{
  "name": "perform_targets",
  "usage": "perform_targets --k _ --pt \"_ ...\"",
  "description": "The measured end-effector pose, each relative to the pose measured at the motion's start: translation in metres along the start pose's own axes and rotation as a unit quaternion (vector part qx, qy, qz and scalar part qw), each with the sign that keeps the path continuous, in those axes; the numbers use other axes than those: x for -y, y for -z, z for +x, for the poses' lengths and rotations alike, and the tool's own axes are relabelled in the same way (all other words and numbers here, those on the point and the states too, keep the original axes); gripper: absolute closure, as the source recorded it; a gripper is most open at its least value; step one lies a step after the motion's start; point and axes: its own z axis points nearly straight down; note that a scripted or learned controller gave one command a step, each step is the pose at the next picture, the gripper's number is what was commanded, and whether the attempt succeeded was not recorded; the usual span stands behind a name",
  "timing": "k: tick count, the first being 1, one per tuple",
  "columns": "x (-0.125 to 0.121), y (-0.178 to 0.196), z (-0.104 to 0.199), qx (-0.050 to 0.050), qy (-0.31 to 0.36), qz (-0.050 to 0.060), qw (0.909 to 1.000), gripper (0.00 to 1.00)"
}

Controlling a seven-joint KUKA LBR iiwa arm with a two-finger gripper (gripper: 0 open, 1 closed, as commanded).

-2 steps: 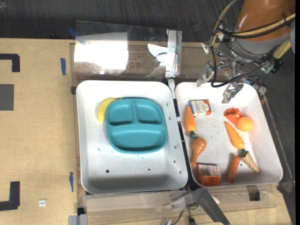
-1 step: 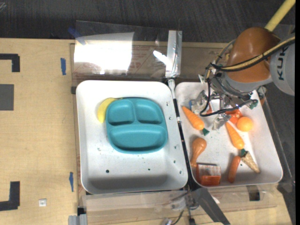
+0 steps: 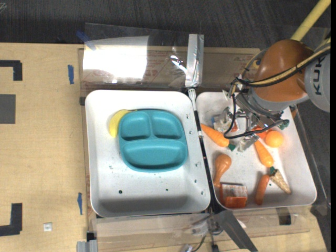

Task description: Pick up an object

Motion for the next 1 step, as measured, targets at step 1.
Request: perform_targets --k 1 --pt "0.0205 -0.0037 -0.0137 -0.005 -0.002 -0.006 1.0 0.0"
